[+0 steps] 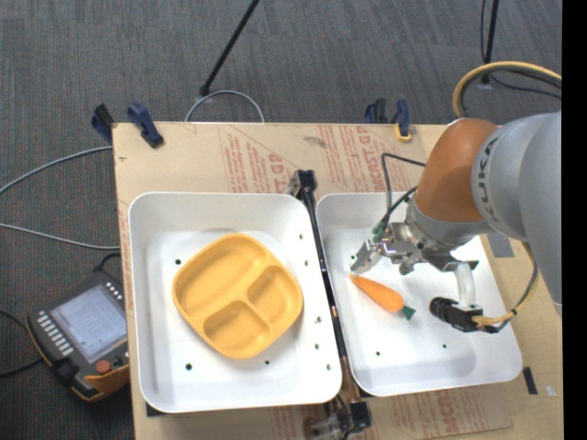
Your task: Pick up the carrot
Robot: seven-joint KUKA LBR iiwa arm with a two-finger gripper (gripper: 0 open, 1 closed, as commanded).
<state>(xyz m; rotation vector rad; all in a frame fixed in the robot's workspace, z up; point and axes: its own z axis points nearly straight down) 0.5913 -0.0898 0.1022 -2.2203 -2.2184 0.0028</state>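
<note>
Carpet covers the floor, dark grey, all around the bench. At the lower left of the frame a grey handheld controller (81,335) with a screen and orange trim lies on the floor, and grey cables (55,168) run across the carpet above it.

The brown bench board (229,149) fills the middle, with blue clamps (142,122) at its top left corner and more at the top right. On it sit 2 white bins side by side.

The left bin (151,223) holds a yellow plate (238,295) with 3 sections. The plate sits near the middle of that bin, turned at a slant.

The right bin (495,360) holds the carrot (378,292). It is orange with a small green end, and it lies flat in the upper middle part of this bin, with the green end pointing to the lower right.

The gripper (367,255) hangs just above and left of the carrot's orange tip. Its fingers look spread a little, and nothing sits between them. The carrot lies free on the bin floor.

The arm (514,181) comes in from the right side, grey with an orange band, and a small black part (456,312) hangs below it, just right of the carrot.
</note>
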